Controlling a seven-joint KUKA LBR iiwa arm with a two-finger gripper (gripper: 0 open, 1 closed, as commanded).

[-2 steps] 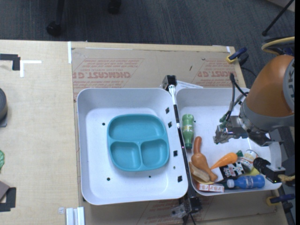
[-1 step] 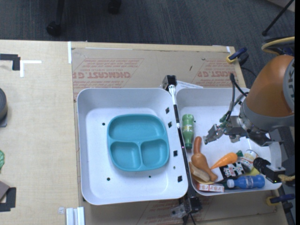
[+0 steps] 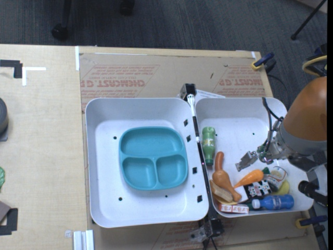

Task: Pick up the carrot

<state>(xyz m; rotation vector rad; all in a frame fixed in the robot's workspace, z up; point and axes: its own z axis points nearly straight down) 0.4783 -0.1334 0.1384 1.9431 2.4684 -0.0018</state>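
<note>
gripper (image 3: 248,161) hangs in right bin (image 3: 244,113) just above-left of carrot (image 3: 250,177), grip state can't be judged, nothing visibly held, likely lining up for the pick

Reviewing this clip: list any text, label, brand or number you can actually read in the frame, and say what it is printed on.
"CHEMCAST GP": red print repeated on the brown sheet under the bins, seen upside down and only partly legible; smaller lines beside it are too blurred to read.
Green bottle label: too small to read.
Blue bottle label: too small to read.
Red and white packet: print blurred.
Black packet near the carrot: markings unreadable.
</note>
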